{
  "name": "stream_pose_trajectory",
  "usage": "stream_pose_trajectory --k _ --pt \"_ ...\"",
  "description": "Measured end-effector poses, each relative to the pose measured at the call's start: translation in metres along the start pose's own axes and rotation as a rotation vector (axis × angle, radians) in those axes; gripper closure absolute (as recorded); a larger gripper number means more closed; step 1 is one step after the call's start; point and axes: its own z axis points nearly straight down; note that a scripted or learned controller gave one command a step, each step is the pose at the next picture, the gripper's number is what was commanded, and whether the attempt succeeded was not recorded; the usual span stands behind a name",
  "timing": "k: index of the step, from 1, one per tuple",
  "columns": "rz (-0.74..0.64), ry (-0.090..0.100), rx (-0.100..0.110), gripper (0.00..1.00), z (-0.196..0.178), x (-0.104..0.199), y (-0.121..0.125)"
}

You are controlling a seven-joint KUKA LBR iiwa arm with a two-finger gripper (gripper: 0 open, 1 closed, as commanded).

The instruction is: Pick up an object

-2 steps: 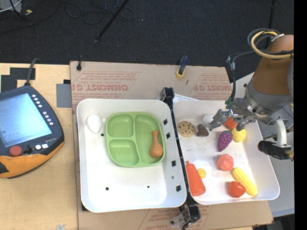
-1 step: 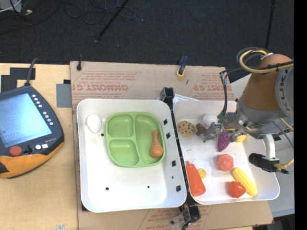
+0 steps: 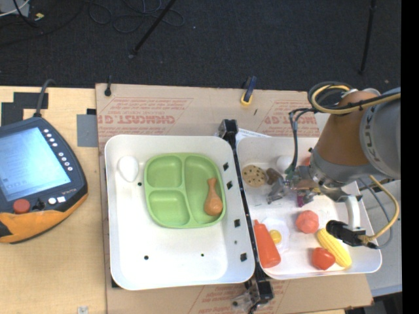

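Observation:
My gripper (image 3: 280,190) hangs low over the right bin (image 3: 373,261), near its upper middle. A brown cookie (image 3: 252,174) lies just left of it, and I cannot tell whether they touch. Below and to the right of the gripper rests a red round fruit (image 3: 306,221). At the bin's lower right a yellow corn cob (image 3: 334,248) lies beside a small red pepper (image 3: 321,259). An orange carrot-like piece (image 3: 266,244) and a small yellow item (image 3: 275,236) lie along the bin's left wall. A small white item (image 3: 283,162) sits above the gripper.
The left bin (image 3: 131,254) holds a green divided plate (image 3: 171,188) with an orange drumstick (image 3: 213,199) in its right compartment, and a white egg (image 3: 128,169) at the upper left. A tablet-like pendant (image 3: 36,172) lies on the bench at far left.

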Motion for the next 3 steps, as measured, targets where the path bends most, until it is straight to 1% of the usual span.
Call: stream_pose_trajectory --k 1,2,3 --pt "-0.001 0.0 -0.001 0.0 0.031 0.003 0.0" --pt "0.006 0.0 -0.002 1.0 0.019 0.001 0.0" --pt "0.002 -0.002 -0.009 1.0 -0.034 0.001 0.01"
